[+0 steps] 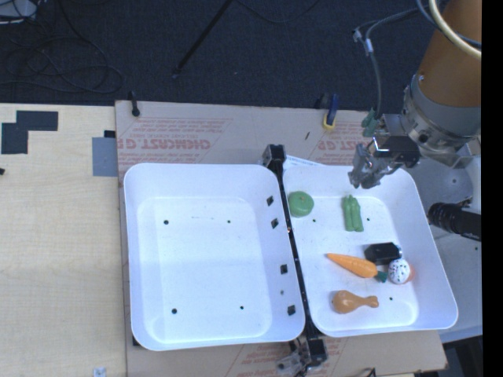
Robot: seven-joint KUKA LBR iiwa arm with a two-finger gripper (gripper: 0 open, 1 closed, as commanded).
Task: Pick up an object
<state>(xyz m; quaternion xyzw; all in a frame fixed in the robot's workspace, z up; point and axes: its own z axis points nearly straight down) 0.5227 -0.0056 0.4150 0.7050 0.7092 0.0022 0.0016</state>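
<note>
From above, we see the claw (367, 175) hovering over the right bin (428, 246) at its 12 o'clock rim; its state we cannot tell, the tips being dark and blurred. Below, at 6, lie a green pod (352, 213), carrot (353, 265) and drumstick (353, 301). The arm (448, 61) is cut off at 2.

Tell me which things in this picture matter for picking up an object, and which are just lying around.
For the job:
gripper
green round piece
green long piece
carrot
black block
white spotted ball
tan drumstick-shaped toy
right bin

Lying about:
left bin
cardboard sheet
yellow clamp
</note>
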